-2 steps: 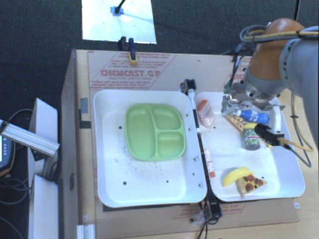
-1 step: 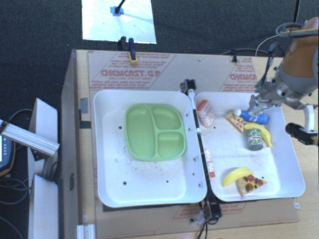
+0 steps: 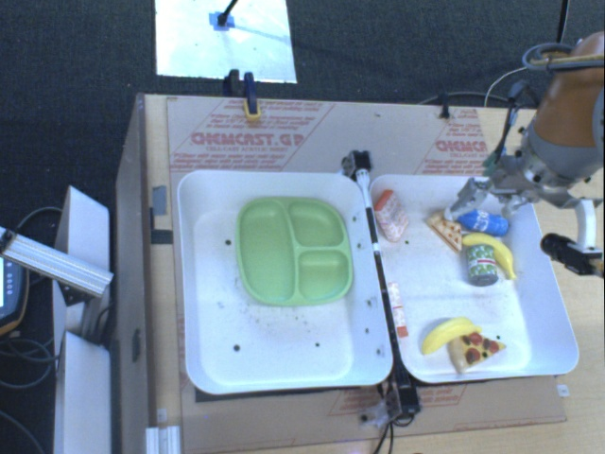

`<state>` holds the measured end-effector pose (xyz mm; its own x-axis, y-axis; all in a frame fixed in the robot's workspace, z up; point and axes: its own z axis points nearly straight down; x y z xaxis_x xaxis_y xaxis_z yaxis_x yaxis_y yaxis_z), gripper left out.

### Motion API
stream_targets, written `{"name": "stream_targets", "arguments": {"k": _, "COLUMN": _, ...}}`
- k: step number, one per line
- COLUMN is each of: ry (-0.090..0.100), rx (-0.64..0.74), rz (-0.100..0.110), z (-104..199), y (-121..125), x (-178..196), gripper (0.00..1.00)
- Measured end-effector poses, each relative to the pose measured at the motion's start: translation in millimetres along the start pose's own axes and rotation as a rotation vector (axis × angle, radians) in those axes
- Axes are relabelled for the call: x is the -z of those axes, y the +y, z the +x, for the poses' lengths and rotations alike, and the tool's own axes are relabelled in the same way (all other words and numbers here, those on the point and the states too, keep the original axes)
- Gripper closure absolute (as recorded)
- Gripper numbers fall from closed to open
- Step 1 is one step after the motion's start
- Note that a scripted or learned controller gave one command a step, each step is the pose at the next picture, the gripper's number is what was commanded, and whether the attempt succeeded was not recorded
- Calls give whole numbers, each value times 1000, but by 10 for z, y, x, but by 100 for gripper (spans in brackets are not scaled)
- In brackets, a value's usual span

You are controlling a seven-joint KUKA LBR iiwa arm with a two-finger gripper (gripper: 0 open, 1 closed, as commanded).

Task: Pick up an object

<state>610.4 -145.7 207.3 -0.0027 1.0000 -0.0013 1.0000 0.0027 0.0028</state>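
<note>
While my gripper [image 3: 477, 200] hovers, fingers spread, over the blue bottle [image 3: 482, 222] near the right bin's [image 3: 558, 334] far edge, open floor lies mid-bin beside the green can [image 3: 482, 265].

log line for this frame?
phase: approach | claw: above blue bottle, right bin | held: nothing seen | divided plate: left bin

A robotics lab, this: two shallow white plastic bins [image 3: 217, 348] clamped side by side on a bench topped with printed cardboard [image 3: 284, 135], dark carpet [image 3: 66, 55] all round, loose cables [image 3: 28, 225], and a grey-and-orange industrial arm [image 3: 567, 112] reaching in.
</note>
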Motion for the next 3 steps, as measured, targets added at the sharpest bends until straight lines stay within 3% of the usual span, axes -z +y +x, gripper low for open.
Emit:
{"name": "stream_targets", "arguments": {"k": 1, "ry": -5, "rx": 2, "rz": -12, "z": -123, "y": 358, "x": -910, "gripper": 0}}
{"name": "stream_targets", "arguments": {"k": 2, "ry": -7, "rx": 2, "rz": -18, "z": -177, "y": 357, "x": -983, "gripper": 0}}
{"name": "stream_targets", "arguments": {"k": 3, "ry": 0, "rx": -1, "rz": 2, "z": -361, "y": -78, "x": -1228, "gripper": 0}}
